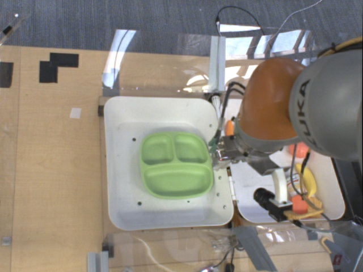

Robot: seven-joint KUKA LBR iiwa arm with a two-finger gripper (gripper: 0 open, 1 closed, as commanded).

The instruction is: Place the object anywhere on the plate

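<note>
A light green plate [176,164] with three compartments lies in the left white bin [122,152], and nothing rests on it. The grey arm with its orange band [269,103] reaches over the divide between the bins. My gripper [219,150] sits at the plate's right edge, by the left bin's right wall, mostly hidden beneath the wrist. I can make out no object in it.
The right bin [332,203] holds a yellow banana-like piece [309,180], a red-orange piece [300,149], an orange piece [300,206] and a small orange piece [229,127] near the wrist. The arm covers much of that bin. Black marks [57,66] lie on the bench at far left.
</note>
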